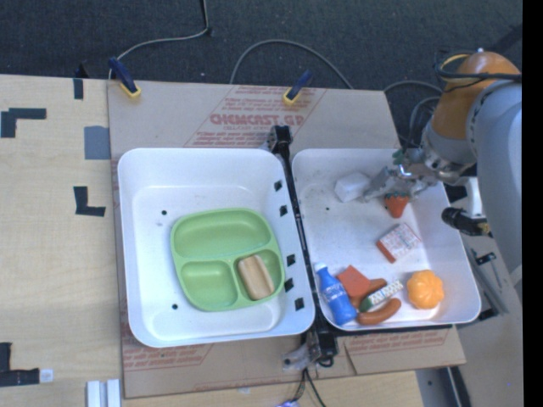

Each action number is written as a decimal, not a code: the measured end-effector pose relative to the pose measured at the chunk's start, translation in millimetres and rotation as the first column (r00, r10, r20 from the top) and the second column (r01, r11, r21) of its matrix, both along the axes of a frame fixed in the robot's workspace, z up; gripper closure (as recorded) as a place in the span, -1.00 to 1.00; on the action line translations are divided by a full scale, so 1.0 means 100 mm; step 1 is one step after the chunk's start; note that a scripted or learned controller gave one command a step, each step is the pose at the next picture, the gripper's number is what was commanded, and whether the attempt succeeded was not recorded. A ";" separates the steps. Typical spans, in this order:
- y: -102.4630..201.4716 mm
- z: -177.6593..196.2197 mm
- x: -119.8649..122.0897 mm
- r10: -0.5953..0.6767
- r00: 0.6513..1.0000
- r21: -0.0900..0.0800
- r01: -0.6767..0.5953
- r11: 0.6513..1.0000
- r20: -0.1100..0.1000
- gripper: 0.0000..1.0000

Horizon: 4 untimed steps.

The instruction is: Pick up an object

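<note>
Over the right bin, far side: the gripper (pixel 392 179) hangs low at the end of the grey arm (pixel 501 151), orange band (pixel 462 100) above the wrist.
Cardboard sheet (pixel 246 121): behind and left of the gripper, under both bins; red print reads "CHEMCAST", held by two yellow-and-blue clamps (pixel 125 79).
Left bin (pixel 144 185): well to the gripper's left, holding a green divided plate (pixel 216 253) with a tan bread roll (pixel 256 276) in its right compartment.
Right bin (pixel 450 261): directly beneath the gripper.
Orange fruit (pixel 425 288): nearer the camera than the gripper, at the bin's front right.
Blue bottle (pixel 335 295): front left, white label, text too small to read.
Red-and-white box (pixel 398 242): just in front of the gripper; print unreadable.
Sausage (pixel 379 312): front edge, beside the bottle.
Orange cup (pixel 396 204): small, just below the gripper.
Pale crumpled object (pixel 349 187): just left of the gripper.
Fingers: cannot tell whether spread or closed.
</note>
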<state>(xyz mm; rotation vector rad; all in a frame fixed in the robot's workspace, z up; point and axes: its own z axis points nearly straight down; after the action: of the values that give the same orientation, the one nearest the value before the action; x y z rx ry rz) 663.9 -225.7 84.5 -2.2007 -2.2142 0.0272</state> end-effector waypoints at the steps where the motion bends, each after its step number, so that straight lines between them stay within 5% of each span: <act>1: 0.34 0.02 -0.71 -0.005 1.000 -0.003 0.005 1.000 0.028 -1.00; 2: 0.98 0.29 -1.70 -0.005 1.000 0.000 0.005 1.000 0.023 -1.00; 3: 0.87 0.27 -0.66 -0.005 1.000 -0.002 0.005 1.000 0.026 -1.00; 4: 0.38 1.68 -0.57 -0.005 1.000 -0.004 0.006 1.000 0.028 -1.00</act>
<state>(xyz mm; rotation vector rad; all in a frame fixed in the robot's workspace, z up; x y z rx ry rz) 607.4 -187.8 252.3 -2.2235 -2.2247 0.0008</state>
